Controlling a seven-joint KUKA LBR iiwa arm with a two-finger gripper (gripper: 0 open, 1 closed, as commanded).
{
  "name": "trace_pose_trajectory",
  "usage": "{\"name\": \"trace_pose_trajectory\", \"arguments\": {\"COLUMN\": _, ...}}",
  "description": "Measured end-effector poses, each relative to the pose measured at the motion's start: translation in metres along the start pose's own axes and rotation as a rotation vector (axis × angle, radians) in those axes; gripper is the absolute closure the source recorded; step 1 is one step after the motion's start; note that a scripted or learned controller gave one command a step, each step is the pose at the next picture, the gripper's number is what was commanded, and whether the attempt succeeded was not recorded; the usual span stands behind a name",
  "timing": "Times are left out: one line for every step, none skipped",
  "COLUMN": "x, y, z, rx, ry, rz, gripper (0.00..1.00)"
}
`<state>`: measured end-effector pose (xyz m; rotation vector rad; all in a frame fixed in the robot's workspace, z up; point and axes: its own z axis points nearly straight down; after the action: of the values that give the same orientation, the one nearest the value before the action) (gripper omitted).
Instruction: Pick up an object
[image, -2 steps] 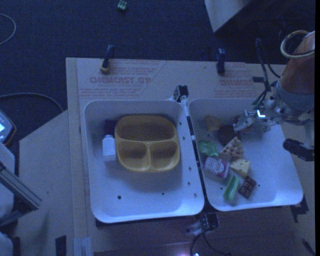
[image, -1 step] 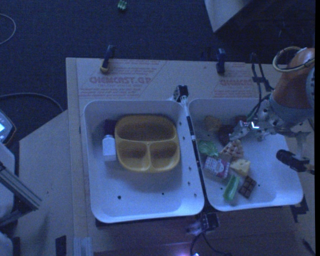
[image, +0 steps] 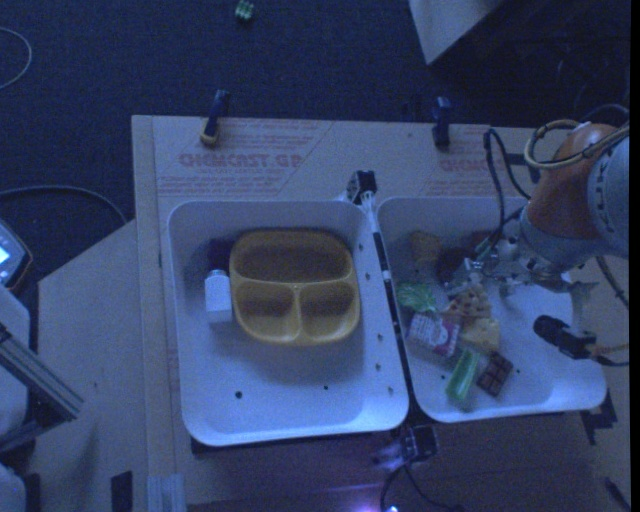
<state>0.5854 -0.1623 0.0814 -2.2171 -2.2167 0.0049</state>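
Dim light over the bench, two white bins side by side. In the left bin (image: 200, 400) a yellow divided plate (image: 294, 285) lies flat, and a small white bottle (image: 217, 295) stands just beside its left edge. Over in the right bin (image: 560, 395) there's a jumble: a green tube (image: 462, 377), a brown block (image: 494, 373), a pink packet (image: 436, 333), a yellow piece (image: 483, 333). The arm (image: 575, 200) reaches in from the right, its gripper (image: 488, 265) low over that pile; whether it grips anything, I cannot tell.
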Motion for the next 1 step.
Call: {"name": "trace_pose_trajectory", "arguments": {"x": -0.0008, "y": 0.0017, "z": -0.0143, "rx": -0.008, "ry": -0.002, "rz": 0.001, "gripper": 1.0}}
